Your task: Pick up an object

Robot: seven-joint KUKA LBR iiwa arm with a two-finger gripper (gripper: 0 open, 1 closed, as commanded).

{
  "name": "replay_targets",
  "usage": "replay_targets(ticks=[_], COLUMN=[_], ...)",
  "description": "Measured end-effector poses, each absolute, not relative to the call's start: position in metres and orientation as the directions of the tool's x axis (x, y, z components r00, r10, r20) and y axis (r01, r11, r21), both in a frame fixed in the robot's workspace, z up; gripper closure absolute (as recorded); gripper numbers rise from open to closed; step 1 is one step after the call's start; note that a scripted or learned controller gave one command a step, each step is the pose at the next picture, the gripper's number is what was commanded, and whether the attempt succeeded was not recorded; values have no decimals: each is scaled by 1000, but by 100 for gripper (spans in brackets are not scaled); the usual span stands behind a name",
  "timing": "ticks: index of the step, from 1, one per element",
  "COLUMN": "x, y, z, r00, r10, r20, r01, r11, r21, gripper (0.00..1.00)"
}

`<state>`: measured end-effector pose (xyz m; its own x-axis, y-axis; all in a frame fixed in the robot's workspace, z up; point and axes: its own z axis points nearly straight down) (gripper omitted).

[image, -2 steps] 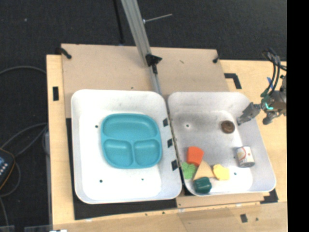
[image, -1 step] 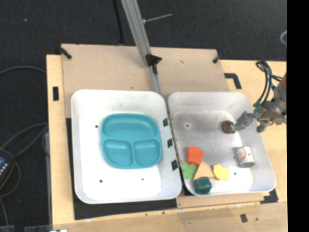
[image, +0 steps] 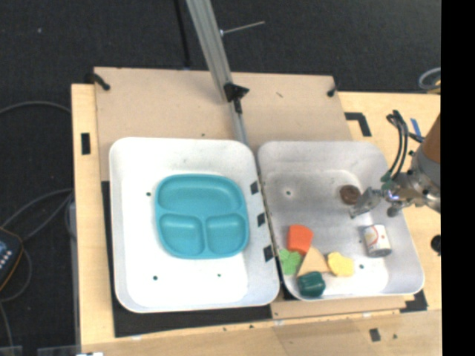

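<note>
Objects lie in the right bin (image: 326, 158): an orange block (image: 300, 237), green piece (image: 289, 261), tan wedge (image: 315, 259), yellow piece (image: 341, 264), dark green block (image: 312, 283), small can (image: 375, 239) and brown disc (image: 349, 194). My gripper (image: 373, 199) hangs just above the can, beside the disc; whether my jaws grip anything, I cannot tell

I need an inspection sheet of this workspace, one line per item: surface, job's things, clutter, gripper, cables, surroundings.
Surface: wooden bench bearing left bin and right bin.
Job's things: in the right bin, orange block, yellow piece, green block, light green piece, tan wedge, brown disc, small can.
Clutter: teal divided tray in the left bin.
Gripper: gripper over the right bin, near the disc; grasp unclear.
Cables: black cables at the arm.
Surroundings: dark floor, metal pole.
</note>
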<state>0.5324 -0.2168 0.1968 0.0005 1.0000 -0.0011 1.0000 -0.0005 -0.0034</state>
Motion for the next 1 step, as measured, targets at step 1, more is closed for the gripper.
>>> replay_targets(ticks=[1], x=[528], y=[-224], z=[141], r00=[0], r10=[1000], r20=[-5], r01=[1000], r11=[0], r21=[4], gripper=[0])
